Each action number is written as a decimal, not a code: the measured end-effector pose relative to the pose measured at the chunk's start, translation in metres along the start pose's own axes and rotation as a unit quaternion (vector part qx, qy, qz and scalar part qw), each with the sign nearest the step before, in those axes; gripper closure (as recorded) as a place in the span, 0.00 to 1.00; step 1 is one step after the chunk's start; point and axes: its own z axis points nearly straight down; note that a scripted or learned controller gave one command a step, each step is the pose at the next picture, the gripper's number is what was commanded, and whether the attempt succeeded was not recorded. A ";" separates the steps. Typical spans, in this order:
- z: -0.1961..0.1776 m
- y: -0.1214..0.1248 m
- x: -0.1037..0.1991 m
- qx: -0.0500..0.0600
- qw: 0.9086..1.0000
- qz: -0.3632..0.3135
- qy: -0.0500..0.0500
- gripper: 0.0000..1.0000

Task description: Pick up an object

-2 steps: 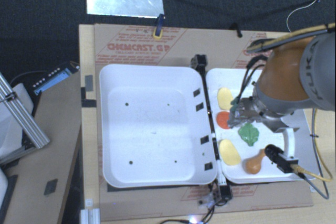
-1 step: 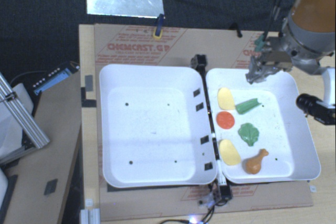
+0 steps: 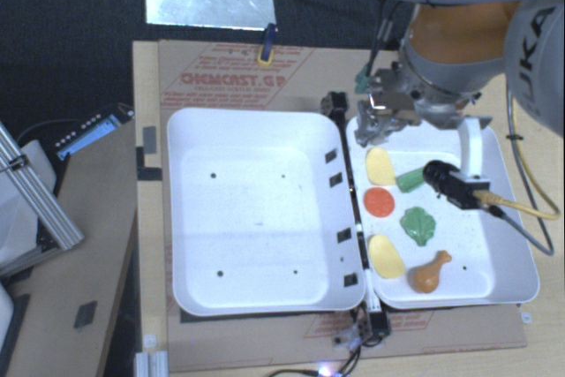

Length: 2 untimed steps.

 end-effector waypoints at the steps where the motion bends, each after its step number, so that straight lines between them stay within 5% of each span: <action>1: -0.066 0.007 0.092 -0.004 1.000 -0.002 0.002 1.00; 2: -0.184 -0.026 0.151 -0.007 1.000 -0.001 0.004 1.00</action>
